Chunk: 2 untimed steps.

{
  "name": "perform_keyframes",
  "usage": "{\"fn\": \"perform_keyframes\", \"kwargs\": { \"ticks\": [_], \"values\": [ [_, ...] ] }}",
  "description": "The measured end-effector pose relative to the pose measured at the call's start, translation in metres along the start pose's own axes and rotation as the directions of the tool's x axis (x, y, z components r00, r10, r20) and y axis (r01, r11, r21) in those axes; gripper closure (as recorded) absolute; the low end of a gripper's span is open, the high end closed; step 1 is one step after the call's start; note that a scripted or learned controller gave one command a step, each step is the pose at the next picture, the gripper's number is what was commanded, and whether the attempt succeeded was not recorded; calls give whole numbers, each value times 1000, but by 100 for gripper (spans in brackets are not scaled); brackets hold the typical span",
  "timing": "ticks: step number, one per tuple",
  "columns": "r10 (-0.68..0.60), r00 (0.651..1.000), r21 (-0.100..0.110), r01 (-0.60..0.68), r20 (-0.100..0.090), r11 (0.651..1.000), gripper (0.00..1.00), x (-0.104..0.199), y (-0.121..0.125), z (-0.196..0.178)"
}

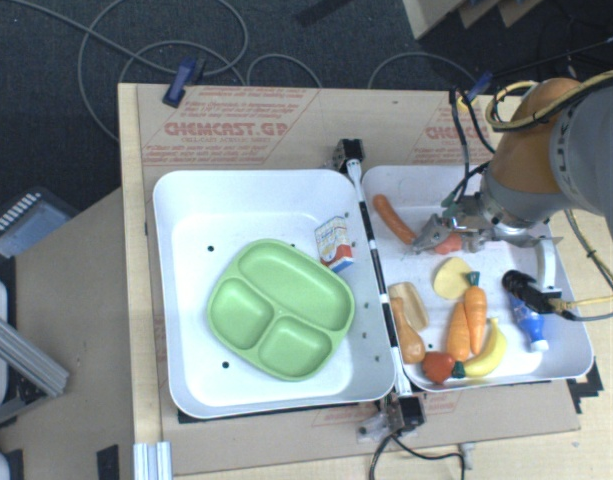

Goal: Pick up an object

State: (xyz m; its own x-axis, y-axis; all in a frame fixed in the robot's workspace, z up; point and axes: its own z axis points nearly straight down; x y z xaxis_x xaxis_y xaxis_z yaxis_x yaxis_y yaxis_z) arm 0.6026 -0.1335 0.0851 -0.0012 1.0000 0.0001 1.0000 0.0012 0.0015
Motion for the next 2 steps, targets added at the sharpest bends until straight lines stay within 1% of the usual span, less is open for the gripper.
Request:
{"fn": "perform_keyframes", "kwargs": {
  "ticks": [1, 2],
  "values": [
    [1, 1000, -3, -1, 1, 1000, 100, 0, 0, -10],
    [-1, 1000, -1, 1, 0, 1000, 100, 74, -20, -100]
  ]
}}
